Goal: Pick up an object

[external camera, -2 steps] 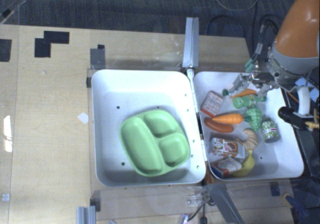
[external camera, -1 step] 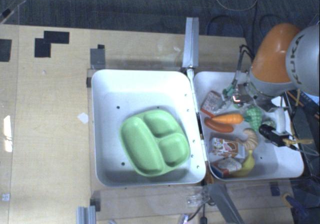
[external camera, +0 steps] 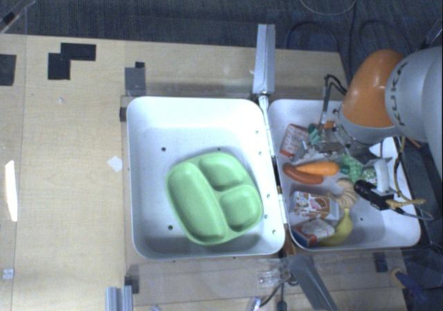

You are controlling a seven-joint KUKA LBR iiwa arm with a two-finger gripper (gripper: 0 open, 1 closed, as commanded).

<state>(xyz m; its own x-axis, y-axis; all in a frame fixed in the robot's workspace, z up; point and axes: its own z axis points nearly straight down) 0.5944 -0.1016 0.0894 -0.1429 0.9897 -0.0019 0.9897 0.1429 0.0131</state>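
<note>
The right bin [external camera: 401,233] holds a heap of small items. Among them are an orange carrot [external camera: 320,167], a red sausage [external camera: 300,176] just under it, a red and white packet [external camera: 293,140], a printed carton [external camera: 309,204], a yellow banana [external camera: 338,231] and something leafy green [external camera: 354,164]. My gripper [external camera: 325,134] hangs low over the back of this bin, right of the packet and just above the carrot. Its tips are lost against the clutter, and I see nothing clearly held.
A green divided plate [external camera: 214,197] lies in the left bin [external camera: 149,129]. A metal divider post [external camera: 264,60] stands between the bins at the back. The grey and orange arm [external camera: 374,98] covers the right bin's back right corner.
</note>
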